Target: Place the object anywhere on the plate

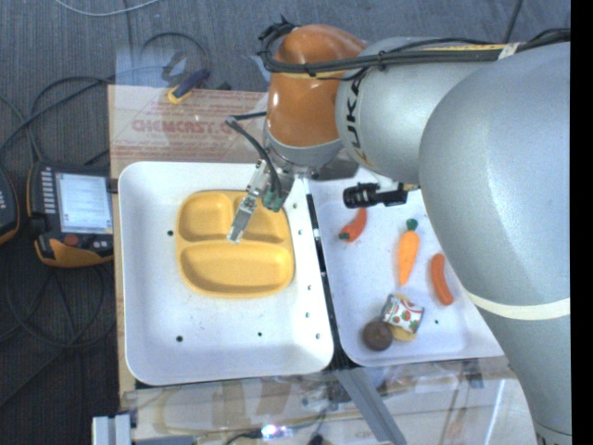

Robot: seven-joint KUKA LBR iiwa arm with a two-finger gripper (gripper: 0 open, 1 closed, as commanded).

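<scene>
The gripper (239, 225) hangs over the yellow plate (232, 267) in the left bin (148, 341), right at the plate's top edge, and I can't tell how its jaws are set. Over in the right bin (371, 267) sit two carrots (408, 253), a red pepper (353, 225) and a sausage (441, 279), all well apart from the plate.

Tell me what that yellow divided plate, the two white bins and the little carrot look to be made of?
The yellow plate looks like moulded plastic: even colour, soft sheen, rounded compartment ridges. The white bins seem thin formed plastic too, smooth and glossy, with rounded rims. The carrot looks like a toy, probably plastic or rubber: flat uniform orange with a small green tip. I cannot tell more from here.
</scene>
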